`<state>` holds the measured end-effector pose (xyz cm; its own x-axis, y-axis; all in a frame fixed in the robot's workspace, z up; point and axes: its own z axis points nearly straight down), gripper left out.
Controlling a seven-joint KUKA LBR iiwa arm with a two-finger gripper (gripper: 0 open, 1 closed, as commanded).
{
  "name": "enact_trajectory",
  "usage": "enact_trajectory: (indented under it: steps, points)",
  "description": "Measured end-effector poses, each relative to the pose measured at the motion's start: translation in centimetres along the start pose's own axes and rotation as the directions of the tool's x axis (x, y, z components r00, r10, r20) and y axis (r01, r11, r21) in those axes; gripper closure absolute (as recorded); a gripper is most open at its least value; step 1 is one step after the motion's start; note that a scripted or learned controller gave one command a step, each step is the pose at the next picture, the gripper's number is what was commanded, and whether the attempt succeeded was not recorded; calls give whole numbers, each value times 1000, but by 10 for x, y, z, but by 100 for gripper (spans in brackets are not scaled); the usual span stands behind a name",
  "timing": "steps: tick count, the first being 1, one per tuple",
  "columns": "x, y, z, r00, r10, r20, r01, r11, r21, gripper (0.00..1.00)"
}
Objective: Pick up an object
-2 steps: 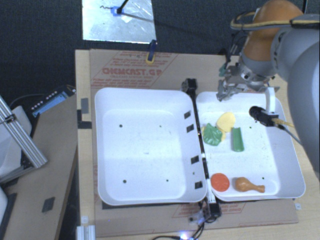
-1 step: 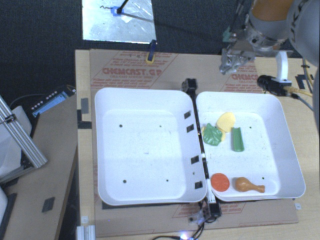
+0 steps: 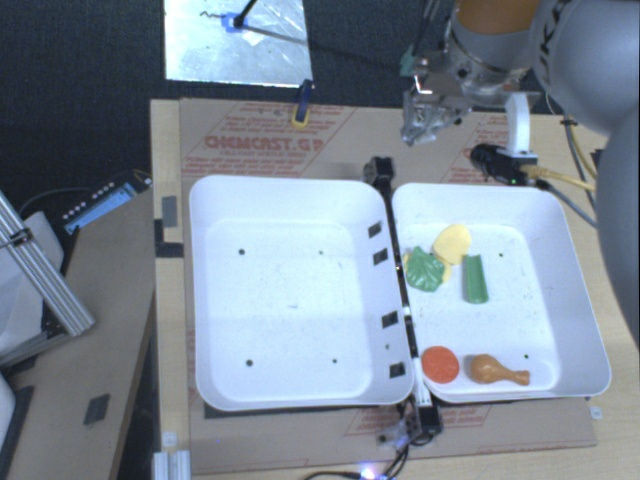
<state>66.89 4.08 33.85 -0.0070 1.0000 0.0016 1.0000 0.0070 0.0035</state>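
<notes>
The right bin point(image 3: 570, 268) holds several toy foods: a yellow piece point(image 3: 452, 240), a green leafy piece point(image 3: 424, 269), a green stick point(image 3: 475, 278), an orange-red round piece point(image 3: 440, 364) and a brown drumstick point(image 3: 496, 370). My gripper point(image 3: 424, 128) hangs high above the back edge of the bench, behind the right bin's far left corner, well away from all the pieces. Nothing shows between its fingers.
The left bin point(image 3: 215, 268) sits beside the right one, joined by a black clip strip point(image 3: 392, 268). A silver sheet point(image 3: 237, 26) lies at the back left. A yellow-blue clamp point(image 3: 301, 108) stands on the cardboard base. Cables point(image 3: 560, 178) run at the right.
</notes>
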Motion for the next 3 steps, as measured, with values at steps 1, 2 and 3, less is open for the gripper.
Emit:
enact_trajectory:
  steps: [1,2,3]
  points:
    - [79,-12,-27,1000,-5,-3,5,1000,-1,100]
    - [18,-2,17,1000,11,4,-11,1000,5,100]
    - [-104,-2,47,1000,17,8,-17,1000,4,100]
